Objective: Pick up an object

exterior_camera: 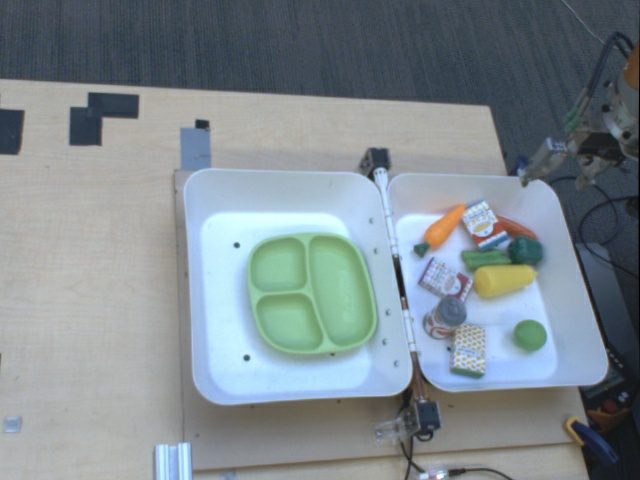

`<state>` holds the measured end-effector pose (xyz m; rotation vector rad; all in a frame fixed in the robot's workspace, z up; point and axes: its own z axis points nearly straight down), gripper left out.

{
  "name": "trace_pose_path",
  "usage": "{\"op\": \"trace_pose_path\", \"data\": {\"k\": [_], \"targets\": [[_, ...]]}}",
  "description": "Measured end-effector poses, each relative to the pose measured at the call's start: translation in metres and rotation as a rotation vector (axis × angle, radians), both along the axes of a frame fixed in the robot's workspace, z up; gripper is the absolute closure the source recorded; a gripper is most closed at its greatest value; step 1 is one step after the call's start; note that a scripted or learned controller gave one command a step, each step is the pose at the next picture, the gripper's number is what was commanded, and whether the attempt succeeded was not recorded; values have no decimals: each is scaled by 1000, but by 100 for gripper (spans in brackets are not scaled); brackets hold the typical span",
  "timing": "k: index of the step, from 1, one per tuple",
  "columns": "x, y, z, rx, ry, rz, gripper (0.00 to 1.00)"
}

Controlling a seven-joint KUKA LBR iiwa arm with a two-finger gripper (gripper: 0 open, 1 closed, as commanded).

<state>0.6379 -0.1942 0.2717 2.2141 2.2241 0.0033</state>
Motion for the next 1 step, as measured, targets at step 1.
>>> {"op": "trace_pose_path", "data": {"k": [1], "targets": [[-56, 23, -159, 2, 5, -2, 0]]}}
